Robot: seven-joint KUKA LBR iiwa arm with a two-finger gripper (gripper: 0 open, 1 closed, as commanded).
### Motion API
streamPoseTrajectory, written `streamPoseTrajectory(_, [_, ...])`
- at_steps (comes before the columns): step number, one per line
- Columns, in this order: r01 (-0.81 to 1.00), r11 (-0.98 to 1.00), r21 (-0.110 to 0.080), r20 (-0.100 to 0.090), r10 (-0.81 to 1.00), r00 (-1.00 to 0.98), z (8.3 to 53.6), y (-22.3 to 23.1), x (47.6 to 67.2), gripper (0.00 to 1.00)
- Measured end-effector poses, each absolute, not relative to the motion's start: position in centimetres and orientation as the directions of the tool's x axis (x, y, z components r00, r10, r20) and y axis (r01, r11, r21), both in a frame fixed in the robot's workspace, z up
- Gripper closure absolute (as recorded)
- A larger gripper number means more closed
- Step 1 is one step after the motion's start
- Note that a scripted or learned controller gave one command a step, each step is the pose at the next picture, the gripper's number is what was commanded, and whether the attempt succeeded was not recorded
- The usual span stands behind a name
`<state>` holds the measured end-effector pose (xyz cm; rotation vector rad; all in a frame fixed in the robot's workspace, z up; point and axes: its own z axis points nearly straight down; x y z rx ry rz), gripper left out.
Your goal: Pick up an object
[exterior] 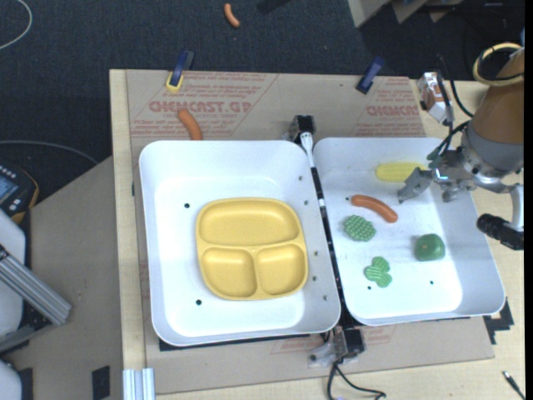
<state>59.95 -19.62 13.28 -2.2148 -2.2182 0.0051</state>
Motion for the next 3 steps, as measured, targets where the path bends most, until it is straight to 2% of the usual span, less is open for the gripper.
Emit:
streamPoseTrajectory(1, [1.000,0.001,-0.006,0.002,1.000,-0.001,8.1,-19.5,59.8,0.00])
streamPoseTrajectory(2, [1.000,0.001,0.001,0.000,1.000,-0.001,9.6,-19.6,60.0,1.00])
streamPoseTrajectory(3, [1.000,0.001,0.004,-0.002,1.000,-0.001,13.8,-19.5,60.4,1.00])
